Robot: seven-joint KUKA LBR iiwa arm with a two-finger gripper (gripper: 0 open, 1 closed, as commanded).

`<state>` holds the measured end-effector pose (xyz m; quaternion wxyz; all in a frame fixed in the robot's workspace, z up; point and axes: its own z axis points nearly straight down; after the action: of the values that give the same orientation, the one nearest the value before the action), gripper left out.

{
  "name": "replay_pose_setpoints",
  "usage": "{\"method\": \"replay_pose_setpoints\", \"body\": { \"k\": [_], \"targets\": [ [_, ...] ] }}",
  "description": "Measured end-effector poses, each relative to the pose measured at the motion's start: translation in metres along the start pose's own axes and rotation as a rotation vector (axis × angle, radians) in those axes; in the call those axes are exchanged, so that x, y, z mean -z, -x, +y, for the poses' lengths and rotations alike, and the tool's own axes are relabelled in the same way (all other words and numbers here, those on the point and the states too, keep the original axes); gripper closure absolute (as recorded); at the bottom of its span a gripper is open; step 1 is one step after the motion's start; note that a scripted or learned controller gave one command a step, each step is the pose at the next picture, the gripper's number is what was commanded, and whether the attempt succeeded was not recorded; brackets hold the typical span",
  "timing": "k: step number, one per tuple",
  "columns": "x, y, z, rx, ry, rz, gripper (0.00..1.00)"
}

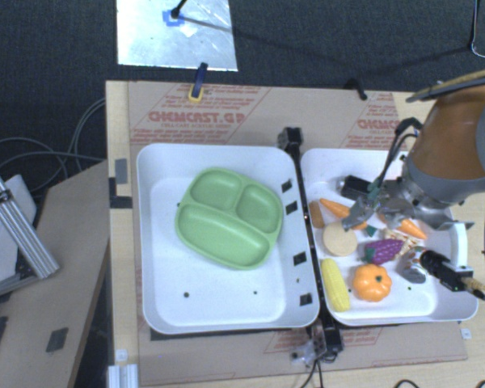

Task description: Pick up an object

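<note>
Arm low in right bin [388, 309], fingers [360, 215] near carrot [334, 208] and cookie [339, 239]; finger state unclear. Next: close, lift.

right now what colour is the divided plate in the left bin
Light green: the three-compartment plastic plate shows plainly in the camera view, lying in the left white bin.

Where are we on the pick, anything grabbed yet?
Done: the gripper is down in the right bin, between the carrot and the round beige piece. In hand: nothing is visibly between its fingers. Left: closing on an item and lifting it; corn, pumpkin and grapes lie untouched.
</note>
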<state>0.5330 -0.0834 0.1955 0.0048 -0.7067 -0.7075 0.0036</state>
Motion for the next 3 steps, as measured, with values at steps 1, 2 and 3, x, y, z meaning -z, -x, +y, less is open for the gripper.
{"method": "replay_pose_setpoints", "body": {
  "k": [1, 2, 3],
  "targets": [
    [0.006, 0.0, 0.003, 0.002, 0.013, -0.001, 0.0],
    [-0.039, 0.0, -0.004, 0.0, 0.008, -0.001, 0.0],
    [-0.102, 0.002, -0.003, 0.0, 0.008, -0.001, 0.0]
  ]
}}
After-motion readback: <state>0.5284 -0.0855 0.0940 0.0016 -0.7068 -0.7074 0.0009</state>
